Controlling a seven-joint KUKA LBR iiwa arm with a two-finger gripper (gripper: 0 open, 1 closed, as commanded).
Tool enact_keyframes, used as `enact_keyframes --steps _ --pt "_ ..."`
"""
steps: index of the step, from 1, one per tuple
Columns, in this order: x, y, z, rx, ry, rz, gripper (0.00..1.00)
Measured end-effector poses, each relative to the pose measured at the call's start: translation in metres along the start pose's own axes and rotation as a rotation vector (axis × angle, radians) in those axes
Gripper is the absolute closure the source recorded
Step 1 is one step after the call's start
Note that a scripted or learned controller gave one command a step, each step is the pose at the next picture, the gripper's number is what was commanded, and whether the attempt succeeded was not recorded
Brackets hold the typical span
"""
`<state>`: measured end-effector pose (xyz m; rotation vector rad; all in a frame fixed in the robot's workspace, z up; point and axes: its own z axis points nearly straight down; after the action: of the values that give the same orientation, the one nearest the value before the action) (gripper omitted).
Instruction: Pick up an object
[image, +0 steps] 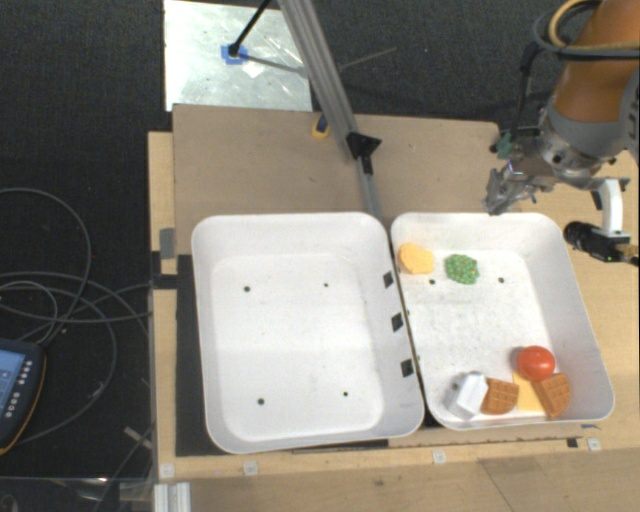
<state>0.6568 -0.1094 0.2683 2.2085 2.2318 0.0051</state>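
1. Two white bins lie side by side on your worktop (260, 160); the left bin (300, 330) and the right bin (570, 290) touch at their inner edges.
2. You see the hand (503, 192) above the far rim of the right bin, holding nothing; if its fingers are wide or narrow I cannot tell.
3. In the right bin, a yellow piece (416, 259) and a green piece (461, 268) lie near the far left corner.
4. At the near edge, a red ball (536, 361), two waffle pieces (553, 393) and a white object (466, 394) lie close together.

No legible text, labels, brands or numbers anywhere.
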Motion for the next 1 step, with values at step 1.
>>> enact_keyframes --steps 1 --pt "0.0521 -0.0137 0.0011 0.003 0.001 0.0 1.0"
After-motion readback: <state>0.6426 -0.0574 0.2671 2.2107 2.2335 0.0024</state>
